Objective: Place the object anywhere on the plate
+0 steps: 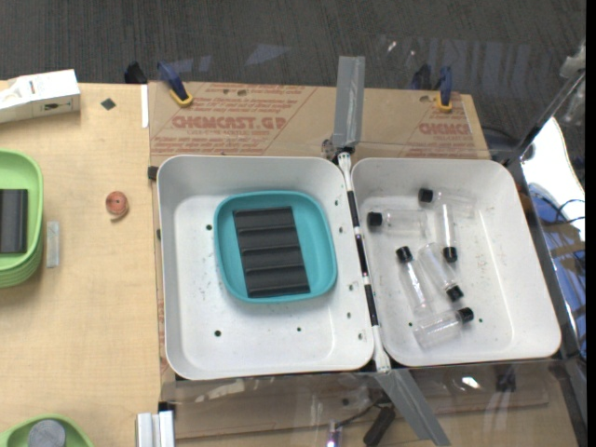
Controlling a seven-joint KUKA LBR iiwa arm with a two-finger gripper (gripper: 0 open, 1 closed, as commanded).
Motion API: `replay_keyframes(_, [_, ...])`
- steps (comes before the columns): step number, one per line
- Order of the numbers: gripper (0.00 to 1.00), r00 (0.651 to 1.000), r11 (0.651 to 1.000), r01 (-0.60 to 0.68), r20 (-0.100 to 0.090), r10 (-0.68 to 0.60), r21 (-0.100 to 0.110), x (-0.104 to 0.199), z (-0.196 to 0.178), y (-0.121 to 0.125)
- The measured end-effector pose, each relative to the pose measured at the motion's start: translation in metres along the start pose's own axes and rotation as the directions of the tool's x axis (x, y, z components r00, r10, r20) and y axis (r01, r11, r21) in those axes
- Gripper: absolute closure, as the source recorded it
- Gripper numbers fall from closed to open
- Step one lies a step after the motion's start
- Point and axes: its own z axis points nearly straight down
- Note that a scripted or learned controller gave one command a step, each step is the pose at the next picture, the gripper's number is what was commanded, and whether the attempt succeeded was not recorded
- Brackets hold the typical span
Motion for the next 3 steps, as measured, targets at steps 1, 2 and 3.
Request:
replay_keyframes(1, [0.00, 0.992, 0.992, 0.126, 0.000, -0.126, 0.000, 0.0000, 0.0001, 0.0006])
replay_keyframes(2, [0.00, 0.952, 0.952, 0.307, 0.005, -0.307, 0.000, -0.0013, -0.0023, 0.0004])
replay_keyframes(3, [0.00, 0.934, 0.934, 0.358, 0.005, -0.358, 0.001, -0.0055, -0.0028, 0.0023])
